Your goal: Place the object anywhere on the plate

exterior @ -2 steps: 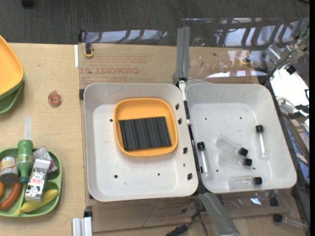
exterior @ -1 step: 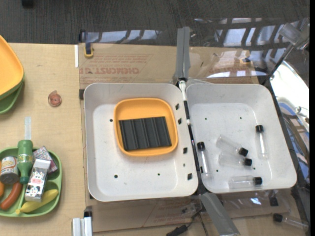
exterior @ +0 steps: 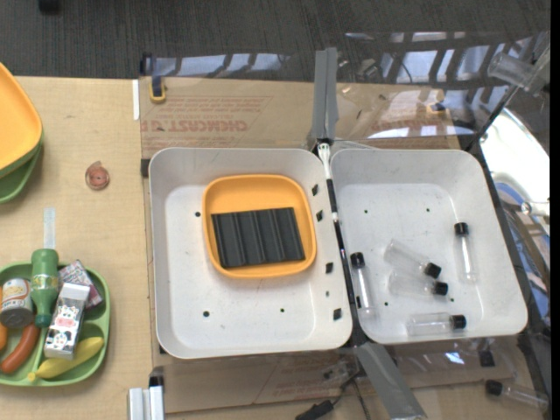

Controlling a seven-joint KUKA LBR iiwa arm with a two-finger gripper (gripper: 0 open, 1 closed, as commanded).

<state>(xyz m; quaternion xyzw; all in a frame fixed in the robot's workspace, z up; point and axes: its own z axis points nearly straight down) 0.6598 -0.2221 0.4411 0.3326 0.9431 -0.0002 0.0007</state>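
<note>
Leftmost, on the bench beside the bins, a green tray (exterior: 92, 357) carries toy food, among it one green bottle (exterior: 44, 283) standing upright. Above it, one small pink disc (exterior: 97, 176) lies on the wood.

Next comes the left bin (exterior: 175, 322). One orange plate (exterior: 258, 191) sits in its upper middle, clear of the walls. One dark ribbed slab (exterior: 260, 237) lies flat on the plate, its long axis running left to right and its ribs running top to bottom.

Then the right bin (exterior: 385, 182) holds five clear tubes with black caps, none of them touching the plate. The first tube (exterior: 360, 287) lies along the bin's left wall, cap toward the top. Two tubes (exterior: 404, 256) lie near the middle, slanted, caps toward the lower right. The fourth tube (exterior: 430, 325) lies near the bottom wall, long axis left to right, cap at its right end. The fifth tube (exterior: 465, 256) lies toward the right wall, long axis top to bottom, cap at its upper end.

Whether the gripper is released or grasping anything cannot be told.
</note>
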